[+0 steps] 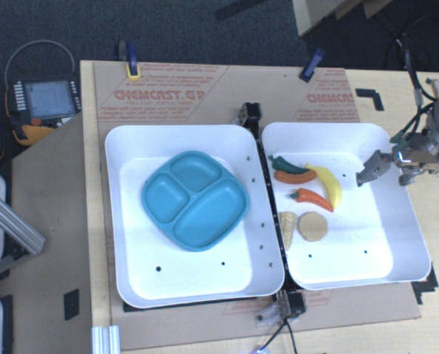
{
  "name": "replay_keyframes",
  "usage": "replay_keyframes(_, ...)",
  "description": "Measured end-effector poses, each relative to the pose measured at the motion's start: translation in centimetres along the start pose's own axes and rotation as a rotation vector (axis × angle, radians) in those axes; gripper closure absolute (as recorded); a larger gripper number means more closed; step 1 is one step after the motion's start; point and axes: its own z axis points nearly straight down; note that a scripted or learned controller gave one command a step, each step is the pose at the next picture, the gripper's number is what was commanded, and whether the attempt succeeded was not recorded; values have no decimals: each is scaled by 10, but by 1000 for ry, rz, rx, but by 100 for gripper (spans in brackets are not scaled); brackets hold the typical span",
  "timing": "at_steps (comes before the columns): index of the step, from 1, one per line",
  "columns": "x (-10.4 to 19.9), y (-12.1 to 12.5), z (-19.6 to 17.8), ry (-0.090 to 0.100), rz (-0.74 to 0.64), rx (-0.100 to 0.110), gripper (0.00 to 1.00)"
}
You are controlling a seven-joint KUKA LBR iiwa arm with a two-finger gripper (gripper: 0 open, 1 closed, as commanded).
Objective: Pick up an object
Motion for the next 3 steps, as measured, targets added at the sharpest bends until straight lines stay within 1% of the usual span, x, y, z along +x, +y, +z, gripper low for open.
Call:
replay_keyframes(1, 0, 2, -5, -2, -3, -10, 0)
replay_keyframes(2, -2, 2, 38, 0, -2, -4, 0)
replay_keyframes(3, -7, 10, 87, -1, -2, -7, 0)
